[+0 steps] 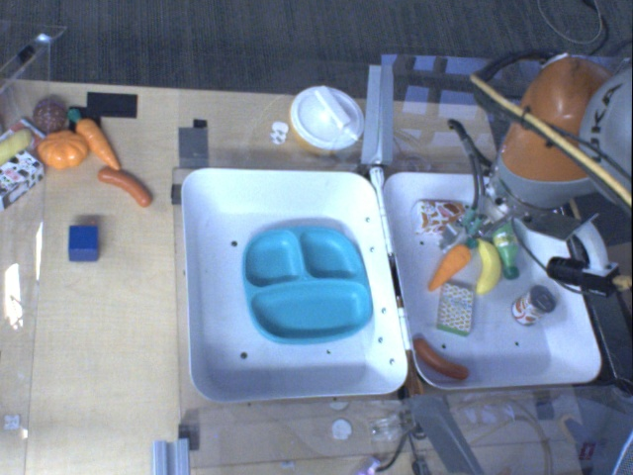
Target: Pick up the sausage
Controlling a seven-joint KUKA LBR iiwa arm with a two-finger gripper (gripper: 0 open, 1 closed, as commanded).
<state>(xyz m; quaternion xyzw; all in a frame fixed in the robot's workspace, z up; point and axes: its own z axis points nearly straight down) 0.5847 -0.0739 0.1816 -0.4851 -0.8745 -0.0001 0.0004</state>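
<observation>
A reddish-brown sausage point(440, 360) lies in the front left corner of the right bin point(569, 364), against its wall. A second, similar sausage point(126, 186) lies on the bench left of both bins. My gripper point(478, 220) hangs over the upper middle of the right bin, just above the leafy top of a toy carrot point(450, 265), well back from the sausage in the bin. Nothing shows between it and the sausage but bare bin floor.
Beside the carrot lie a banana point(488, 267), a green bottle point(506, 250), a patterned card point(456, 308), a snack packet point(435, 216) and a small can point(526, 310). The left bin point(213, 265) holds a blue divided tray point(309, 282). A blue cube point(84, 242), pumpkin point(61, 149) and white bowl point(326, 119) sit on the bench.
</observation>
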